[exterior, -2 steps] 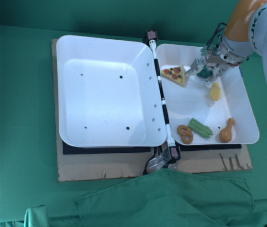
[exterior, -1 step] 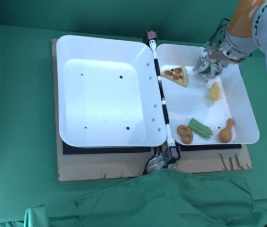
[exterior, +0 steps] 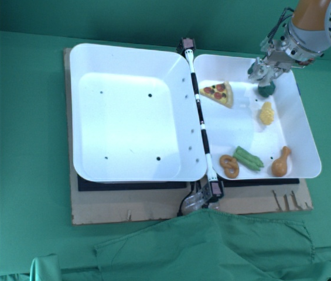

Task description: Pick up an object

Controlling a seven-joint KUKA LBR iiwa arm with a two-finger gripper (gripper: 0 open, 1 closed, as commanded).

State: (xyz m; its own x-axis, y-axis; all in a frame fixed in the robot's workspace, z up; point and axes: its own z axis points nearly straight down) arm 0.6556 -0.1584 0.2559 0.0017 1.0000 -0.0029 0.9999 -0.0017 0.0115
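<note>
My gripper [exterior: 263,76] hangs over the far part of the right bin [exterior: 306,151], at the end of the arm coming in from the upper right. A small dark green object [exterior: 266,90] sits directly under its tip; whether it is touching or gripped I cannot tell. In the same bin lie a pizza slice [exterior: 218,92] at the far left, a yellow corn piece [exterior: 266,113] just nearer than the gripper, a pretzel [exterior: 229,166], green beans [exterior: 248,158] and a chicken drumstick [exterior: 280,161] along the near side.
The left bin [exterior: 95,57] stands beside the right one, with a black-and-white rod [exterior: 199,110] along the seam between them. Both rest on a cardboard sheet [exterior: 124,215]. Green cloth [exterior: 212,244] is bunched at the near edge.
</note>
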